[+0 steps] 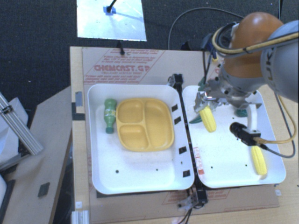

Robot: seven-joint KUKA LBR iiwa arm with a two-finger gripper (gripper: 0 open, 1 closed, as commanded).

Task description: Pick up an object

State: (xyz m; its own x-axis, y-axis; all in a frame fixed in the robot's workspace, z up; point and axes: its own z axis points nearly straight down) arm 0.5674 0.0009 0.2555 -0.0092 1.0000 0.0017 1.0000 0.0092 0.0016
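Note:
My gripper [204, 102] hangs low over the left part of the right bin [224, 171]. A yellow corn cob [207, 118] with a green husk tip lies tilted right under it, its upper end at the gripper. Whether the cob is gripped is hidden by the wrist. A second corn cob [258, 160] lies near the right bin's front right corner. A white-handled tool with a teal end [251, 115] lies at the bin's right side, partly under the arm.
The left bin [100, 171] holds a yellow divided plate [144, 124] and a green bottle [110, 115] beside its left edge. A black divider [183, 134] runs between the bins. The big grey and orange arm covers the right bin's back.

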